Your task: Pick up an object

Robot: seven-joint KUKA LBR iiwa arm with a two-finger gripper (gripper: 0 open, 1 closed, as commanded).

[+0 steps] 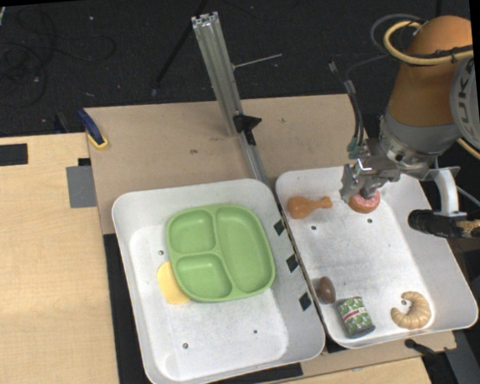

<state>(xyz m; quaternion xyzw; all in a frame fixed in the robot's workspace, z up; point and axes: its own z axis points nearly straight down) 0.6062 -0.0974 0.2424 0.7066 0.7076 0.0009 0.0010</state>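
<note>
In the right bin [397, 248] my gripper [361, 187] hangs at the far edge, directly over a round pink-red object [365, 203] and hiding its top. An orange drumstick-shaped toy [307, 207] lies just left of it. Nearer the front lie a small brown object [324, 288], a green can [354, 316] on its side, and a tan croissant [412, 310] in the front right corner.
The left bin [212, 341] holds a green divided plate [220, 253] with a yellow object [170, 285] partly tucked under its left edge. A metal post [223, 87] rises behind the gap between the bins. Bare floor lies in the right bin's middle.
</note>
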